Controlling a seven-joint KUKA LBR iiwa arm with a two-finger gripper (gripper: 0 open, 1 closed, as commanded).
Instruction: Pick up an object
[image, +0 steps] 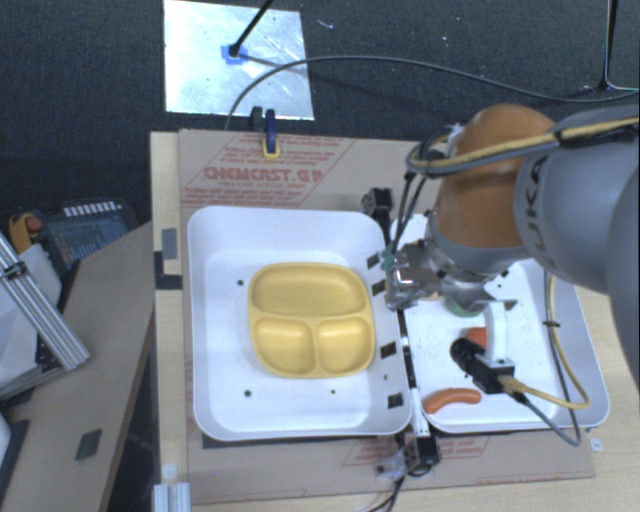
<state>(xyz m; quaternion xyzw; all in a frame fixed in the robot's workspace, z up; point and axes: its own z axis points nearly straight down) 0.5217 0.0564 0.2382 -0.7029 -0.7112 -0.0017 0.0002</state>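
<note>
Yellow divided plate (308, 318) flat in left bin (215, 330); orange sausage (452, 399) in right.

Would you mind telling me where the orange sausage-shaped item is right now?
In the camera view, the orange sausage-shaped item lies near the front edge of the right-hand bin, close to the left bin holding the yellow divided tray.

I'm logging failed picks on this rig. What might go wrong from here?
1. The orange sausage-shaped piece lies close to the right bin's near rim; a grasp there may strike the wall or shove the piece.
2. The arm works right beside the left bin and might clip the rims between them.
3. The yellow divided tray there is wide and smooth, probably hard to grip.
</note>
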